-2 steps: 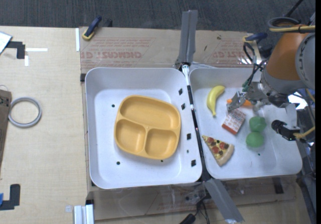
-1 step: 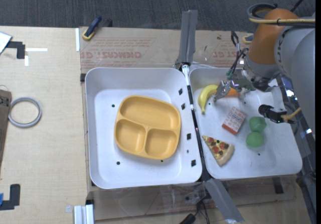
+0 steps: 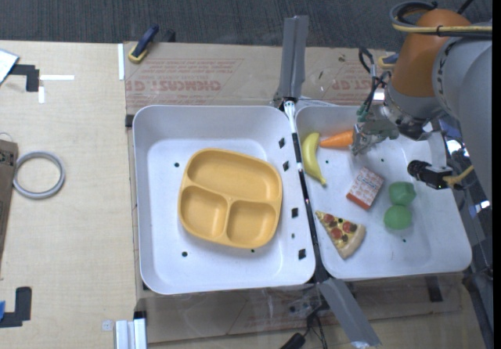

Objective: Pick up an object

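Observation:
In the right bin [image 3: 438, 257] lie a yellow banana [image 3: 312, 156], an orange carrot [image 3: 337, 138], a small red and white box [image 3: 365, 188], a pizza slice [image 3: 342, 232] and two green round pieces [image 3: 400, 205]. My gripper [image 3: 362, 142] hangs low over the bin's back part, its tip right beside the carrot's right end. The grey arm with its orange band [image 3: 419, 58] comes in from the upper right. Nothing shows between the fingers.
The left bin [image 3: 156, 206] holds a yellow three-compartment plate [image 3: 229, 197]. A roll of tape [image 3: 36, 174] lies on the bench at the far left. A blue and yellow tool [image 3: 144, 43] sits behind the left bin. A grey post [image 3: 293, 58] stands between the bins at the back.

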